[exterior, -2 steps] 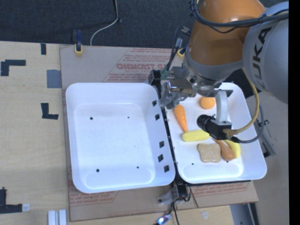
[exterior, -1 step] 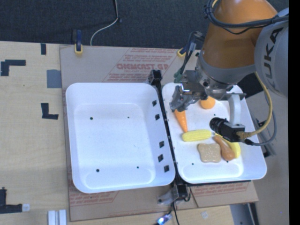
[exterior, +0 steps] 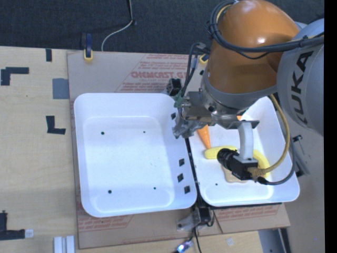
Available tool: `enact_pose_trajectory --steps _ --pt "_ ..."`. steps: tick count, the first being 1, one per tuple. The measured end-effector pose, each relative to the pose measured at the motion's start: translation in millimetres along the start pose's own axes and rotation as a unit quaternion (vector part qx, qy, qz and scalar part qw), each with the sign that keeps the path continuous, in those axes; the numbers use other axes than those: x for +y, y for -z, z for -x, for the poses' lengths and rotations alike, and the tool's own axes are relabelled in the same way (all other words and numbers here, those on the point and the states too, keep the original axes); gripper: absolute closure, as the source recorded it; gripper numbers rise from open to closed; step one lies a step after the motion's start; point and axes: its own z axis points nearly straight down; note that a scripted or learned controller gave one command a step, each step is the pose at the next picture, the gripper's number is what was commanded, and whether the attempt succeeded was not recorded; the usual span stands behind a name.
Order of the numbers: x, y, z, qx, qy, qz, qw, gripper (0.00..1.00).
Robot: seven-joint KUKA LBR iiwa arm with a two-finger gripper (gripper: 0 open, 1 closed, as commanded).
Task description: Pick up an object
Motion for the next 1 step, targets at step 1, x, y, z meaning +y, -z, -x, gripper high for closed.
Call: enact_pose_trajectory --steps 1 --pt "24.4 -16.0 0.2 -0.002 -0.004 0.000 1.0000 1.00"
